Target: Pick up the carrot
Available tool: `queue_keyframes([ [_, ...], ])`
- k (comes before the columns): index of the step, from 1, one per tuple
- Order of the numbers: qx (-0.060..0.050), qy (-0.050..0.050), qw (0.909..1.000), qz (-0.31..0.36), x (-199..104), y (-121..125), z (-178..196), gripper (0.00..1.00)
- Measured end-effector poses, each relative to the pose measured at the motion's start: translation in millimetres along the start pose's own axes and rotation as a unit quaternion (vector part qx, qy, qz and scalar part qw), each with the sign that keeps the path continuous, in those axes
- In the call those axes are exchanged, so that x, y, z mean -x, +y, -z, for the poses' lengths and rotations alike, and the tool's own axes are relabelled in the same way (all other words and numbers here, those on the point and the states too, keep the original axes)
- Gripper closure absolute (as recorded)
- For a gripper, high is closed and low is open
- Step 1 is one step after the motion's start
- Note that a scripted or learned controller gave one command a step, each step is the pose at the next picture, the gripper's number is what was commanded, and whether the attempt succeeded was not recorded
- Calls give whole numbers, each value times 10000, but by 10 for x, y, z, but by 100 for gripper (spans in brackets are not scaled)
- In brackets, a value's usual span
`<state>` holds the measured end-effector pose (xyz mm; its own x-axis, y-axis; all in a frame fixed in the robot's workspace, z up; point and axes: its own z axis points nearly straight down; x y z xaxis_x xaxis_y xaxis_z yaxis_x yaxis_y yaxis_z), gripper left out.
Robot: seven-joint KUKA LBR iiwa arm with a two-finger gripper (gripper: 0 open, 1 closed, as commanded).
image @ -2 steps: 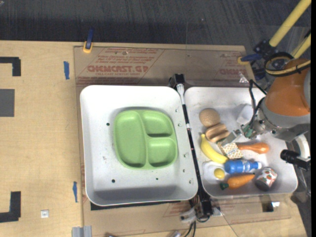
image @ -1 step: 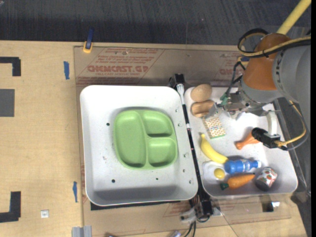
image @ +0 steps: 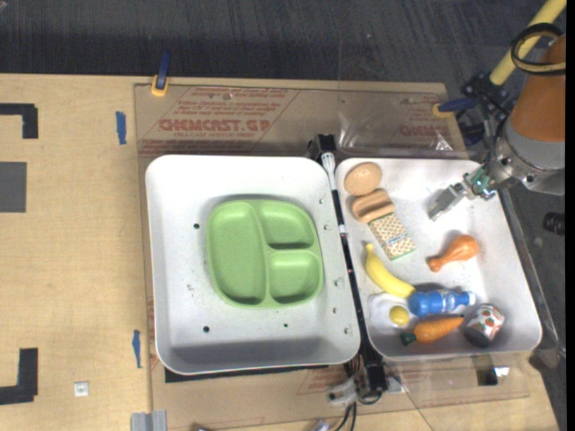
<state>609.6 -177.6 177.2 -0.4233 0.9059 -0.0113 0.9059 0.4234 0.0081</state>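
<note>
Nearest the camera, the small orange carrot with a green tip (image: 433, 330) is lying along the front wall of the right white plastic bin (image: 526, 285), not yet picked up. It is sitting wedged in a crowd: a blue plastic bottle (image: 440, 302) is touching its far side, a dark speckled round toy (image: 482, 324) is pressing against its right end, and a small white and yellow piece (image: 386, 312) is lying just beside its left end. That crowding looks like the main risk. A descent here could land a finger on the bottle or the round toy, nudging the carrot aside or closing on the wrong thing, and the bin wall just in front is leaving little room on that side.

Further back in the same bin, a yellow toy banana (image: 384, 273) is curving toward the divider, an orange toy drumstick (image: 455, 251) is lying to the right, and a patterned small box (image: 393, 234), a brown bread-like piece (image: 371, 205) and a tan round bun (image: 362, 178) are trailing toward the far wall.

The left white plastic bin (image: 175, 259) is holding 1 green sectioned plate (image: 265, 251) with 3 compartments, nothing in them.

Farthest back, the gripper (image: 446, 201) is hanging over the right bin's far corner, well apart from the carrot, gripping nothing; whether it is open or closed cannot be told. Both bins are resting on the brown worktop (image: 72, 241).
</note>
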Motion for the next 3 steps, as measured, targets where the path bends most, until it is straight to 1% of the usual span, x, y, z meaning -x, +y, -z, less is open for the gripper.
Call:
queue_keyframes([
  [1,-47,64,9967,802,310,-436,-610,0],
  [2,-4,31,10000,-25,62,-544,-881,0],
  [3,46,-38,10000,-27,94,-516,-746,100],
])
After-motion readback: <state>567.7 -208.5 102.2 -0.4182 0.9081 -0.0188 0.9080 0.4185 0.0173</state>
